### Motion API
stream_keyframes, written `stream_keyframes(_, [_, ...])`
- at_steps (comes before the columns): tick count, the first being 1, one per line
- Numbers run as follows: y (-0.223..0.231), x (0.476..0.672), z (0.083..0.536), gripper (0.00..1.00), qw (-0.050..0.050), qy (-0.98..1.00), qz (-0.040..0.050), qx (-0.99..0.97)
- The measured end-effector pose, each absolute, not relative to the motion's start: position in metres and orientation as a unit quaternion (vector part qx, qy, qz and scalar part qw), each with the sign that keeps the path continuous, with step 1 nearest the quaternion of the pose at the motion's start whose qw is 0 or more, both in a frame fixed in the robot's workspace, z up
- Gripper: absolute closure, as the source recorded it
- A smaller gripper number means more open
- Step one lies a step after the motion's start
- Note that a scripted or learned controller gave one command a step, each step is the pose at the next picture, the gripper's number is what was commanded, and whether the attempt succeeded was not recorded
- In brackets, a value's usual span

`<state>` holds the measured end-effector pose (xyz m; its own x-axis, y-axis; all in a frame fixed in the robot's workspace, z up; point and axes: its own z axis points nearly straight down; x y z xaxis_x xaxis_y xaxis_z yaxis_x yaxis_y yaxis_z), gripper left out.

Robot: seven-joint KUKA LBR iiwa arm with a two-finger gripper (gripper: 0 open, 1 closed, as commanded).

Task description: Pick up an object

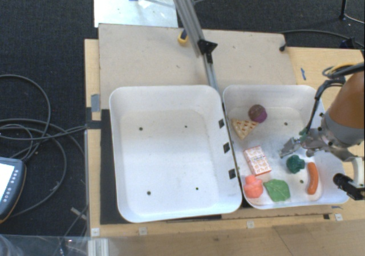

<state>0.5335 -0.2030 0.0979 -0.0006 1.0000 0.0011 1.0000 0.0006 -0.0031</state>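
The right bin (274,94) holds several toy foods: a purple ball (258,113), a tan waffle wedge (244,128), a pink box (258,161), an orange-red fruit (253,186), a green leaf (277,190), a dark green broccoli (295,164) and an orange sausage (312,178). My gripper (291,147) reaches in from the right, low over the bin, just up-left of the broccoli and right of the pink box. Nothing shows between its fingers.
The left bin (171,152) is beside the right one, split from it by a rim with black clips (226,147). A grey pole (191,18) slants over the board behind the bins. Cables and a tablet (10,183) lie on the floor at left.
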Motion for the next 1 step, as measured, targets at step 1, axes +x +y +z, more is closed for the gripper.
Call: stream_keyframes(1, [-0.2042, 0.5352, 0.1118, 1.0, -0.001, -0.707, -0.0007, -0.707])
